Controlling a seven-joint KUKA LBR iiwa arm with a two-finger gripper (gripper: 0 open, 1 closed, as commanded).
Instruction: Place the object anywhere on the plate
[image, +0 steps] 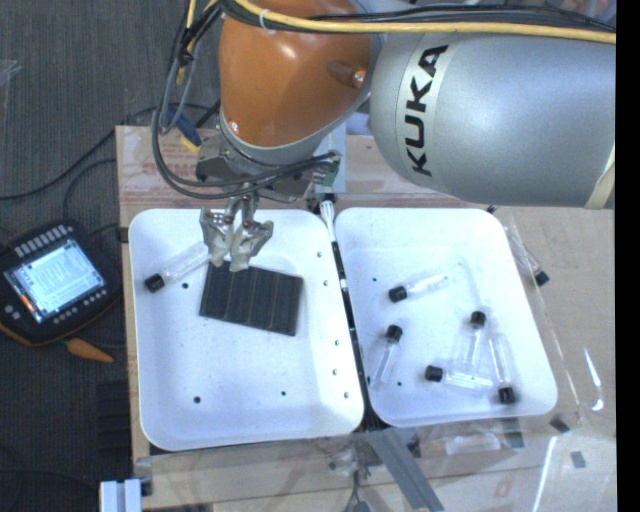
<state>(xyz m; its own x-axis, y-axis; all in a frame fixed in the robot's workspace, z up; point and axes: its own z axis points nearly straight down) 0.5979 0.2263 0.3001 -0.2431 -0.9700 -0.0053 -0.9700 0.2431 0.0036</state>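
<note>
Two white bins, one dark plate, and seemingly six clear vials.

We see two white bins. In the left one lies a black plate with fine ridges. Beside this plate, at its left, a clear vial has a black cap. The arm above is grey with an orange band.

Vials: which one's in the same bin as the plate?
The vial in the left bin, black cap pointing left, lying just left of the dark plate below the gripper. The other five lie in the right bin.
</note>
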